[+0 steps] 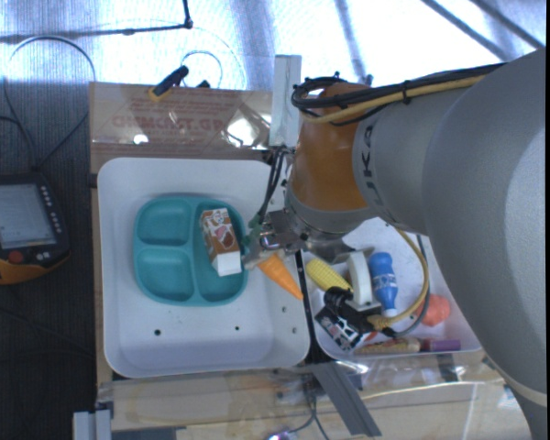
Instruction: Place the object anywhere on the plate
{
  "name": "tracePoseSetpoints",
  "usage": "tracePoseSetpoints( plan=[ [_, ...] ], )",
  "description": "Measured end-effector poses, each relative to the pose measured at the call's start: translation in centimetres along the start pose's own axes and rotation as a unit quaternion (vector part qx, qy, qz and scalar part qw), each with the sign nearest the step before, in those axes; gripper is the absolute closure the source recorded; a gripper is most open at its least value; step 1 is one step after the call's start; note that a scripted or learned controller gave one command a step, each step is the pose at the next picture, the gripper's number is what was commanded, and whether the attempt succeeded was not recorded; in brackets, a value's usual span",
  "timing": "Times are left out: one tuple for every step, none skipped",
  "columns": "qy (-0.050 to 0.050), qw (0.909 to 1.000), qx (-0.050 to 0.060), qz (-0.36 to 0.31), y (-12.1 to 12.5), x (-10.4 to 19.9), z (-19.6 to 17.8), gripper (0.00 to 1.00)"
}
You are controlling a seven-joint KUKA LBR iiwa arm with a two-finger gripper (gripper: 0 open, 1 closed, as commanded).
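**Clerk:** Fingers first, please. What is their state?

**Inspector:** The fingers (255,236) sit low under the arm's (335,168) orange band, at the right rim of the plate (165,223). Whether they are spread or pressed together, I cannot tell, as the wrist covers them.

**Clerk:** Noted. Now the scene from the left.

**Inspector:** A handheld controller (18,223) lies far left, off the worktop (211,394). Next is the left bin (128,337), with the teal plate resting in it. The plate has two small compartments on its left and one long compartment on its right.

**Clerk:** And the object?

**Inspector:** A small carton (218,239) lies flat in the long right compartment, on the plate. Its white end points toward the near edge. The fingers are just beside its right side; I cannot confirm contact.

**Clerk:** Further right?

**Inspector:** An orange wedge (280,273) lies on the divide between the two bins. In the right bin (401,246) there is a yellow item (325,273), then a white roll (357,269) touching a blue bottle (382,280). An orange ball (435,310) sits beyond them, and a purple marker (440,345) lies near the front wall.
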State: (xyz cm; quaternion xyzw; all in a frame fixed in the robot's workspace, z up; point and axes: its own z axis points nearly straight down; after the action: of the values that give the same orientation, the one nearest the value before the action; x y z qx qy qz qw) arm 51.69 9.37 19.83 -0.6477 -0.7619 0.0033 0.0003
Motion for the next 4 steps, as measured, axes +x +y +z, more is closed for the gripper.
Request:
tracePoseSetpoints(
  plan=[
    [0.000, 1.0000, 0.000, 0.000, 0.0, 0.0, 0.0, 0.00],
    [-0.001, 1.0000, 0.001, -0.001, 0.0, 0.0, -0.9, 1.00],
    [0.001, 0.9903, -0.002, -0.139, -0.8, 4.4, -2.1, 1.00],
    [0.001, 0.9857, 0.002, -0.168, 4.3, 8.5, 4.6, 1.00]
  ],
)
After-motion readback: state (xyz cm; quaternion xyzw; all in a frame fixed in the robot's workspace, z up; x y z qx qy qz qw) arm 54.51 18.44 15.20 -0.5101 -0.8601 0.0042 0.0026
